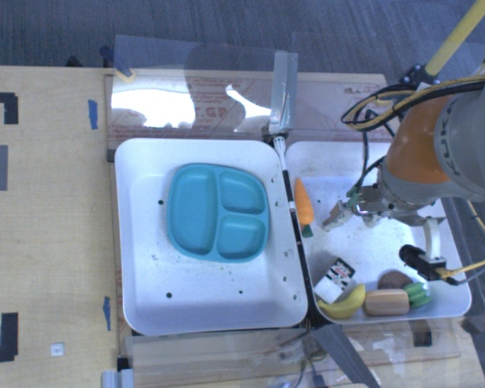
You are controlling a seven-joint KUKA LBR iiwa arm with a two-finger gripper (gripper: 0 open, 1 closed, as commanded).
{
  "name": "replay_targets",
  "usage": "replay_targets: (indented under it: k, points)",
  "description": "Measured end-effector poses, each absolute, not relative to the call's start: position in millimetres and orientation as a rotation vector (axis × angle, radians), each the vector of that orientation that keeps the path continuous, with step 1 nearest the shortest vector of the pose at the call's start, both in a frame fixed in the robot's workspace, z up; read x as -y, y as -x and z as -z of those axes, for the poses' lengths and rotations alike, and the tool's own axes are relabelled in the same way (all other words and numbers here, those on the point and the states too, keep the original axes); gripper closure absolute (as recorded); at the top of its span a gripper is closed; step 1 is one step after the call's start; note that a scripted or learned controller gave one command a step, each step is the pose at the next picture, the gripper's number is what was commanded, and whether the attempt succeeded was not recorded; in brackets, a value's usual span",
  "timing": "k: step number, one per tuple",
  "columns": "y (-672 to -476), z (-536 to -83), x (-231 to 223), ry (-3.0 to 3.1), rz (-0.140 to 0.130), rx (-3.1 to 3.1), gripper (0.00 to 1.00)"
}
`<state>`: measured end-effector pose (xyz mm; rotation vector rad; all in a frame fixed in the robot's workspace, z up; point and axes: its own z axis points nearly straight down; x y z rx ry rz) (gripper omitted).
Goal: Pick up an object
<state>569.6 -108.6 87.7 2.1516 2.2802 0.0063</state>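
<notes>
My gripper (353,215) hangs over the upper middle of the right bin (333,170), open, with only bare bin floor between its fingers. An orange carrot (304,204) with a green end lies just left of it, along the bin's left wall. At the bin's front edge sit a yellow banana (344,301), a small black-and-white box (337,273), a tan bread-like roll (386,302), a brown lump (394,280) and a green piece (419,294). None of them touches the gripper.
The left bin (141,241) holds a blue divided plate (218,212). The grey arm with its orange band (416,148) and looping cables cover the right bin's upper right. A black fitting (416,259) sits near the right wall.
</notes>
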Motion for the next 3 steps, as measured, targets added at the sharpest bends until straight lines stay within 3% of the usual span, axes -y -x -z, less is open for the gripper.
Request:
replay_targets:
  k: [1, 2, 3]
  points:
    - [-488.1, -88.4, 116.1, -1.842, -0.006, -2.535, 0.00]
    - [-537.3, -88.0, 110.2, -2.067, -0.005, -2.357, 0.00]
    - [-509.6, -87.8, 185.3, -2.115, 0.003, -2.320, 0.00]
